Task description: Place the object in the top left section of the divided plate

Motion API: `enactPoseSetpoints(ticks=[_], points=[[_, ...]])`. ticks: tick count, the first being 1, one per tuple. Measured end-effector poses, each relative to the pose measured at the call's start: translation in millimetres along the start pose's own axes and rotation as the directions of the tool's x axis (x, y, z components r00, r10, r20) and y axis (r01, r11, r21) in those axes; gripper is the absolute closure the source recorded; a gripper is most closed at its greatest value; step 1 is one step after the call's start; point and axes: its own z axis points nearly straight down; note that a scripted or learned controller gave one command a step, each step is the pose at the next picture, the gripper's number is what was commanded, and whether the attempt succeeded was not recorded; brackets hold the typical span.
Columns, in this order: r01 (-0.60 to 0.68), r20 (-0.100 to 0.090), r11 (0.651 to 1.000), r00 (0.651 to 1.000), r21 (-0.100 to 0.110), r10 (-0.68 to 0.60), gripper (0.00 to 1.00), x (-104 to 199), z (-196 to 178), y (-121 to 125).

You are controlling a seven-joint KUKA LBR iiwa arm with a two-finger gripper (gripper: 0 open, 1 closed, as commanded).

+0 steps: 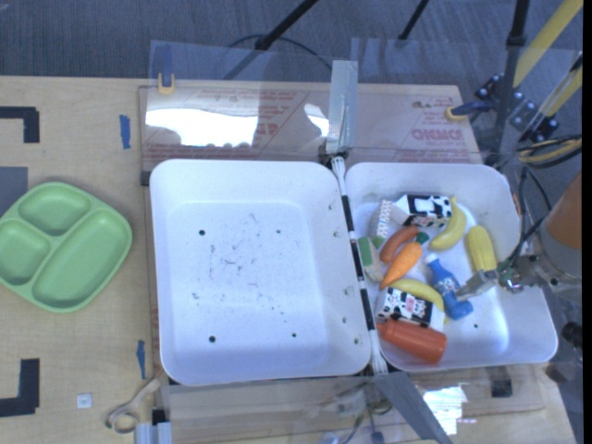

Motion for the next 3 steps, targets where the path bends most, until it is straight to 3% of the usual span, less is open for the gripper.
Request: enactPoseSetpoints(ticks=[1,2,3], points=[[0.137,-0.019,0.99,0.99,0.014,-0.137,0.0,-8,15,2],[0.353,-0.016,0.935,0.935,0.013,-0.353,0.0,-8,-30,18],[0.319,-0.017,0.948,0.948,0.014,-0.318,0.0,94,-235,10]])
